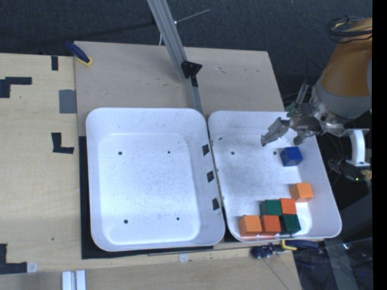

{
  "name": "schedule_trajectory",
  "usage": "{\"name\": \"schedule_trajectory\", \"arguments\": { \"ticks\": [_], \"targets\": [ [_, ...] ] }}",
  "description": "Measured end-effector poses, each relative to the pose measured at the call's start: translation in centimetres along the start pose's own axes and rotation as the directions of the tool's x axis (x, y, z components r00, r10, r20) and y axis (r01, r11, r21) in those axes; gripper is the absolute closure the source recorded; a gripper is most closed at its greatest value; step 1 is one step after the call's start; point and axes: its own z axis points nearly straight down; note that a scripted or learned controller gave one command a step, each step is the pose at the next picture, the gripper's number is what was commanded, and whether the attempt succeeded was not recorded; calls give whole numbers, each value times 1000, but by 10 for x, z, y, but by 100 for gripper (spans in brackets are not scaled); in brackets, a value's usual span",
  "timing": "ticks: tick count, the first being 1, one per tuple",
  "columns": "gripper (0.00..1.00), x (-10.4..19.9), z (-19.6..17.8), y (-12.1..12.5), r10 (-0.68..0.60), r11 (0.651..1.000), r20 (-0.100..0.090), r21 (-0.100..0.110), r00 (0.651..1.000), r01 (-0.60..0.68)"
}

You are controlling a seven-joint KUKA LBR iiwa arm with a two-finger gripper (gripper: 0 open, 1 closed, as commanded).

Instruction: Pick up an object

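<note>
Camera view: fixed, looking down at a slant on the counter (151,71).
Arm: grey with an orange band (347,53), it entered from the right and reached over the upper right part of the right bin (242,162).
Hand (284,133): it was above the right bin's upper area, its two fingers spread apart with nothing between them; one finger (272,133) pointed down and to the left.
Blue block (291,156): it lay on the floor of the right bin, just below the hand and apart from the fingers.
Lone orange block (301,191): it sat near the right wall of the right bin, below the blue block.
Block cluster: an orange block (250,224), a second orange block (271,223), a third orange block (288,207), a green block (271,207) and a dark green block (291,223) were packed together at the lower edge of the right bin.
Left bin (148,177): white, shallow, side by side with the right bin.
Metal rail (169,26): it ran at a slant from the top edge down to the gap between the bins.
</note>
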Motion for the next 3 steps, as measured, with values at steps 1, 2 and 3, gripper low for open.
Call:
{"name": "schedule_trajectory", "arguments": {
  "ticks": [1, 2, 3],
  "targets": [
    [0, 0, 0, 0, 0, 1000, 0, 0, 1000, 0],
    [0, 1, 44, -3, 1, 1000, 1, 4, 1000, -1],
    [0, 5, 88, -6, 1, 1000, 1, 5, 1000, -1]
  ]
}}
